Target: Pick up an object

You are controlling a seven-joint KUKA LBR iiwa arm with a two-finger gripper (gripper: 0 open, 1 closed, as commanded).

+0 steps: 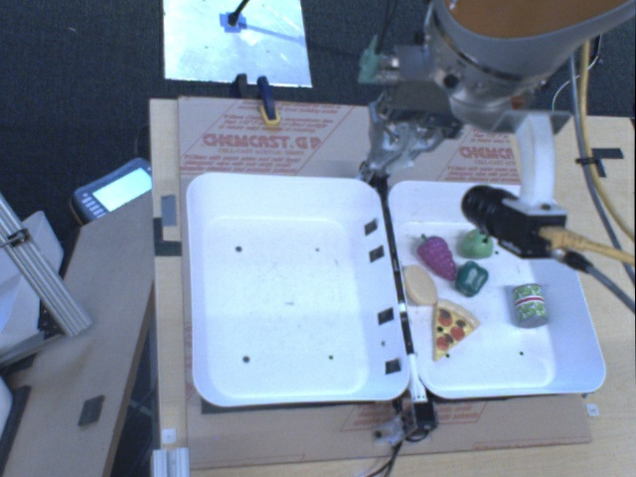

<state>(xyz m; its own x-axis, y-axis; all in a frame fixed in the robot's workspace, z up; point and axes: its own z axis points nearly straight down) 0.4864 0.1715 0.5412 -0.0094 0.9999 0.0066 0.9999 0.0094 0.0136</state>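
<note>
Reaching is the step in hand: gripper (381, 167) is seen at top middle; whether it is open cannot be told. Toys like the purple grapes (436, 255) must be reached next.

- Lighting: even, bright, overhead; white bins (288, 296) near clipping, little surface detail.
- Glare: reflective metal sheet (237, 26) at 11 o'clock, washed out.
- Shadows: soft and faint.
- Blur: arm's orange band (527, 8) at 1 o'clock defocused.
- Overall: coarse, slightly noisy.

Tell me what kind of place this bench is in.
Likely a robotics lab: a KUKA arm reaches over two white bins, one holding toy food such as a pizza slice, with loose cables.
</note>
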